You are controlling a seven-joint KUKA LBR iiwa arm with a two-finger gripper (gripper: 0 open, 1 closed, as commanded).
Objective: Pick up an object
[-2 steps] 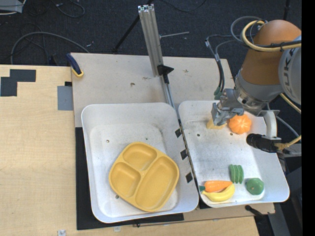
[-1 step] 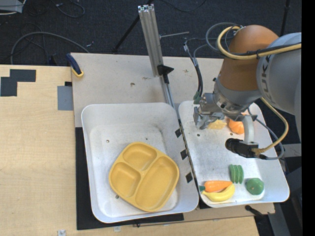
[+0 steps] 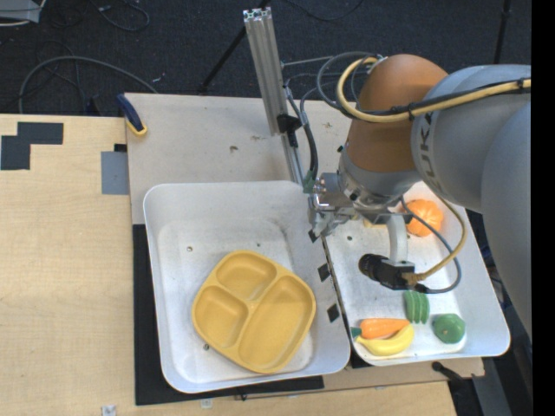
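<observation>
My gripper (image 3: pixel 326 217) hangs below the orange wrist band, over the rim where the two bins meet, near the back left corner of the right bin (image 3: pixel 486 341). Nothing shows in its grasp. An orange fruit (image 3: pixel 425 217) lies just right of the wrist, partly hidden by the arm. At the right bin's front lie a ribbed green piece (image 3: pixel 416 307), a green pepper (image 3: pixel 448 328), a carrot (image 3: pixel 384 327) and a banana (image 3: pixel 388 345), well in front of the gripper.
A yellow divided plate (image 3: pixel 253 310) lies in the front half of the left bin (image 3: pixel 173 224). A metal post (image 3: pixel 265 68) stands behind the bins, close to the arm. The wooden bench top (image 3: pixel 61 267) spreads to the left.
</observation>
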